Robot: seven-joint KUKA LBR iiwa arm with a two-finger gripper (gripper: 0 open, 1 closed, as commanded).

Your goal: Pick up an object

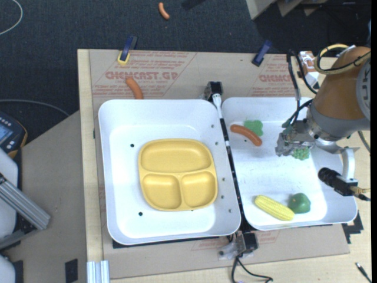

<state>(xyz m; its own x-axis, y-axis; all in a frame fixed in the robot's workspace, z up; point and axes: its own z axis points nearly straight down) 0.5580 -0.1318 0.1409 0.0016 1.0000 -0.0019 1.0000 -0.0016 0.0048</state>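
Yellow tray (177,174) sits in our left bin (112,158). In the right bin (259,217) lie a sausage (246,134), broccoli (254,126), corn (274,207) and pepper (300,203). Our gripper (293,146) touches a green piece (301,153); its grip we cannot tell.

Robotics laboratory. Evidence: plywood-topped bench (177,69) with stencilled red lettering, fastened by blue spring clamps (126,50); two shallow white plastic bins (112,158); grey industrial arm (344,93) (orange-banded); loose black cables (247,270); dark carpeted floor (88,10); aluminium framing (23,202).
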